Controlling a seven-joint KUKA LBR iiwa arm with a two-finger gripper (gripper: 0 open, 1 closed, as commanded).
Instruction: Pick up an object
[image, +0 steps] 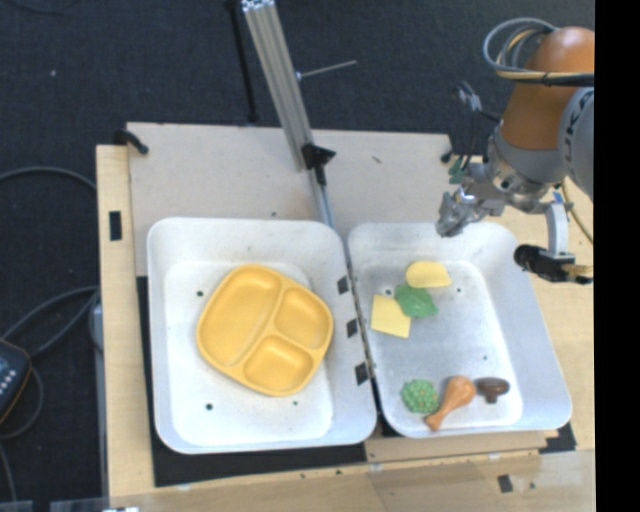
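Six food pieces | right bin (520, 330) | yellow tray (264, 328) | left bin (180, 400)

A single fixed camera looks down on the bench (120, 300) from above at a slant, set far enough back to take in both white bins whole, the left bin (175, 250) and the right bin (530, 330) lying side by side across the middle of the frame. The far edge of the bench sits toward the top of the picture and the near edge toward the bottom, with dark floor showing beyond at the top and left. The arm (540, 110) enters from the upper right corner, its tool (455, 215) over the far rim of the right bin.
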